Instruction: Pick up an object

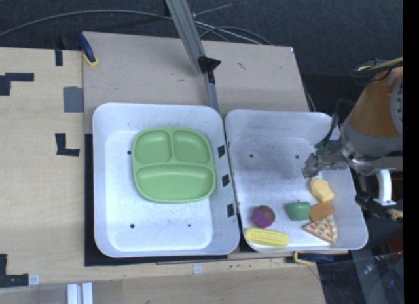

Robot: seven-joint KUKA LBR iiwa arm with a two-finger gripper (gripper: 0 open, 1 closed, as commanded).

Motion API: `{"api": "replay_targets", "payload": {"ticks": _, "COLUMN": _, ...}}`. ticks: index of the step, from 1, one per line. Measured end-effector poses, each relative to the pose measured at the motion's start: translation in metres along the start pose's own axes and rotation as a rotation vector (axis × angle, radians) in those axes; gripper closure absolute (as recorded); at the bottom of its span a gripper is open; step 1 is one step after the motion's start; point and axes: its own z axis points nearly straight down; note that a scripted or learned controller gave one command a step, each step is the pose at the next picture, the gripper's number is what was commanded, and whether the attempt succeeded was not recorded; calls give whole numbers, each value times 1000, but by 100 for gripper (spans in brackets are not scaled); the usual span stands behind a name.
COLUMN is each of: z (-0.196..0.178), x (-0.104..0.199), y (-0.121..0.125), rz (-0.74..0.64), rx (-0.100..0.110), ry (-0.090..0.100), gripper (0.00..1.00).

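Observation:
My gripper [317, 164] hangs over the right side of the right bin [275, 132], just above and left of a yellow block [321, 189]. Nothing shows between its tips. Along the bin's front lie a purple ball-like fruit [264, 215], a green pepper [298, 210], an orange-brown wedge [321, 211], a pizza slice [321, 230] and a yellow corn cob [266, 236].
The left bin [111, 224] holds a green divided plate [174, 165]. A grey metal pole [186, 24] slants down from the top to the seam between the bins. The arm's orange and grey body [376, 122] fills the right edge.

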Motion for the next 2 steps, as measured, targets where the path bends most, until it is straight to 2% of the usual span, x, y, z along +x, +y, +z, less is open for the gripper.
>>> {"api": "replay_targets", "payload": {"ticks": 2, "z": -86, "x": 5, "y": -1, "rz": 1, "rx": -6, "ry": -2, "gripper": 100}}
